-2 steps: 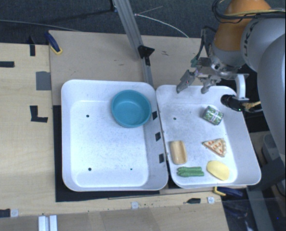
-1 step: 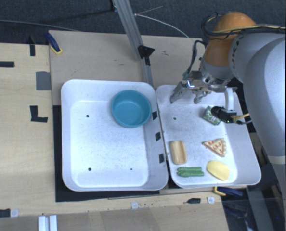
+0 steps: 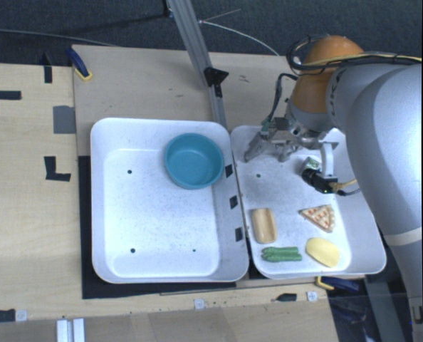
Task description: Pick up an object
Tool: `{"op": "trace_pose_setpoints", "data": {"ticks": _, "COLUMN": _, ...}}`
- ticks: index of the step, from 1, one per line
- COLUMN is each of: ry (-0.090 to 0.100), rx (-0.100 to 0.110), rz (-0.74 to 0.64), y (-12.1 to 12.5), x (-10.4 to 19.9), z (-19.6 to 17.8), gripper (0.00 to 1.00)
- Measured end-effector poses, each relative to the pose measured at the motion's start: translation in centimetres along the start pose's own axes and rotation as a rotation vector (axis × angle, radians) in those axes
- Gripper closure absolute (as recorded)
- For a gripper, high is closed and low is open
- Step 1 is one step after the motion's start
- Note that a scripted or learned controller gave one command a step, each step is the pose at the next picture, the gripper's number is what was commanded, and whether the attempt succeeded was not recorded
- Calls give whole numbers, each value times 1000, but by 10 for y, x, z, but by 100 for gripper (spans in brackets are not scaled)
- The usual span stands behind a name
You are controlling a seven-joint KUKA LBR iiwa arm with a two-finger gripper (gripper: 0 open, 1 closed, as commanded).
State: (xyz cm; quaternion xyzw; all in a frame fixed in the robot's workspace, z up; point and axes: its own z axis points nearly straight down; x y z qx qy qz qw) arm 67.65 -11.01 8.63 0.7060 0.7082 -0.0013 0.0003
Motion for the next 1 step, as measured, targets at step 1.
{"op": "trace_pose_setpoints", "data": {"ticks": 1, "ry": -1, "rx": -1, "rz": -1, "y": 1, "x": 0, "z": -13, "gripper": 100}}
